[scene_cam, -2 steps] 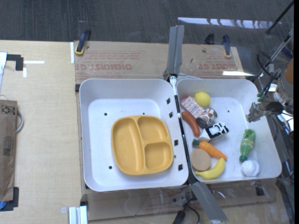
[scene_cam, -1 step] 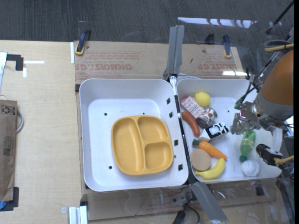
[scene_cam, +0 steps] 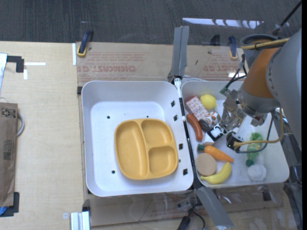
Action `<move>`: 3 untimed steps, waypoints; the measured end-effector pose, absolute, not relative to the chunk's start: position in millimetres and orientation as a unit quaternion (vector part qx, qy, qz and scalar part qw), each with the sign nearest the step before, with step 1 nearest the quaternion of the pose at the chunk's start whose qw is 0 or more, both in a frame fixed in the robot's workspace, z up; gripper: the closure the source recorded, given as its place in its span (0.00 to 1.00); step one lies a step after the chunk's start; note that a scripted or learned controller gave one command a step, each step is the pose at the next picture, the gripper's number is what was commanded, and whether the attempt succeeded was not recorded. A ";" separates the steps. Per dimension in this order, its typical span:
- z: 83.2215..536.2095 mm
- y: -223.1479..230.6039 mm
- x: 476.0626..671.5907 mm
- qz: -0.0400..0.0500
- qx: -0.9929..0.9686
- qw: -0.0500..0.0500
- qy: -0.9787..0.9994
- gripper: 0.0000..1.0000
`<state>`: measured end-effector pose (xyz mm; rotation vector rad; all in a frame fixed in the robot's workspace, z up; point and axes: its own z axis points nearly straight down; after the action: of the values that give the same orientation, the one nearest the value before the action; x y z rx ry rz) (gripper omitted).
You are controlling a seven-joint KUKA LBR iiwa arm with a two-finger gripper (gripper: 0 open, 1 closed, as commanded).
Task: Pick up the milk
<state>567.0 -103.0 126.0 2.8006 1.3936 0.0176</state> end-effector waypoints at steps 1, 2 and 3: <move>306.6 -92.6 546.9 -0.002 0.954 0.000 0.301 1.00; 190.2 -57.7 522.7 -0.003 0.947 -0.001 0.322 1.00; 190.7 -9.3 585.9 -0.002 0.988 0.000 0.155 1.00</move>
<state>585.9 -9.3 190.7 3.1026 0.4878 -0.0076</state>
